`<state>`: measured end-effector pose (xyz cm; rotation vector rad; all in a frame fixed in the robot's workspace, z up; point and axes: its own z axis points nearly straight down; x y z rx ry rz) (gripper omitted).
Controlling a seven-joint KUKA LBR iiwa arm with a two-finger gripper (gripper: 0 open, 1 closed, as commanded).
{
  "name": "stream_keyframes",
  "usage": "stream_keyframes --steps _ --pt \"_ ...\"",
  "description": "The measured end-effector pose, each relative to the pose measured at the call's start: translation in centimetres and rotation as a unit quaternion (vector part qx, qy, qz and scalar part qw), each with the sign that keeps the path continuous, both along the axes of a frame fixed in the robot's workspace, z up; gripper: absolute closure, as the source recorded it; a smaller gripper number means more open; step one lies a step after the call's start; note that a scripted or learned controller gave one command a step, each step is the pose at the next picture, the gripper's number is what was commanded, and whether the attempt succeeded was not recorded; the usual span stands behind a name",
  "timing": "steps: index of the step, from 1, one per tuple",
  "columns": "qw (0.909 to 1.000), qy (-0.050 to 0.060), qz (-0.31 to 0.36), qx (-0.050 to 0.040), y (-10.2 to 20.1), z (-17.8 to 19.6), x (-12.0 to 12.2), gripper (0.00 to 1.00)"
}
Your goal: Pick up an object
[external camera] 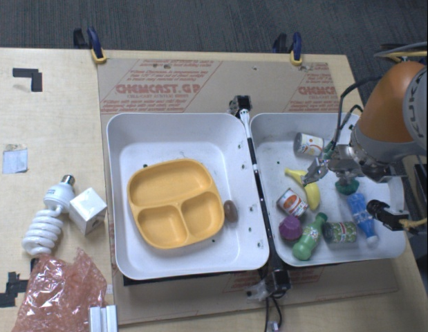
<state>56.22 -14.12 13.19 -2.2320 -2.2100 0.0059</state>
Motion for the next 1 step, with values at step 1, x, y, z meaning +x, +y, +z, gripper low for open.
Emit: stream_keyframes --steps 1 --pt "1.0000 0.001 0.004 0.0018 1.64 -4.28 -6.70 0.00"
